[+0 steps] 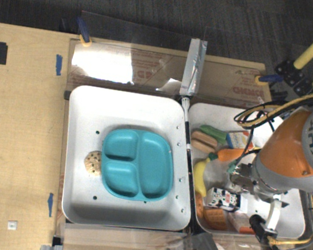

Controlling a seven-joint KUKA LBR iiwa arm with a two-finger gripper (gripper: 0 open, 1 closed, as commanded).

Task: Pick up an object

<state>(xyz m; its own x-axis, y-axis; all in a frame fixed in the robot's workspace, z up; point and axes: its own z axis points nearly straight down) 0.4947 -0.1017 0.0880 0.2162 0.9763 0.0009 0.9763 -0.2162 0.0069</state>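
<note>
While the arm [290,150] hangs over the right bin [297,226], aim squarely at 1 item, say the banana [199,177].

My bench [12,131]: tan board; left bin [84,106]: on it; right bin [298,223]: touching left bin's right side

I see bright, even overhead light, with strong glare on the clear panel [104,63] behind the left bin [84,106]. Shadows are soft; focus slightly soft throughout.
</note>
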